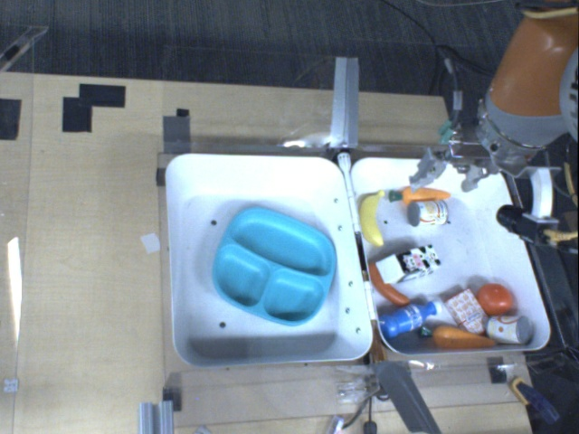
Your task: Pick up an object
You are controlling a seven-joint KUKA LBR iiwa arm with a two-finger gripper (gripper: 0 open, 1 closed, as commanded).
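My gripper (450, 172) hangs over the back of the right bin (534, 283), open, with nothing between its fingers. Just below it lie a small orange carrot (425, 193) and a tin can (429, 212). A yellow banana (371, 217) rests along the bin's left wall. Further forward are a black-and-white box (418, 260), a red sausage-like piece (389, 289), a blue bottle (407, 317), a larger carrot (461, 337), a red tomato (495, 298), a patterned packet (464, 307) and a white cup (509, 330).
The left bin (194, 242) holds a blue divided plate (274, 265). A metal post (346, 107) stands at the back between the bins. Bare floor shows at the right bin's middle right (488, 251).
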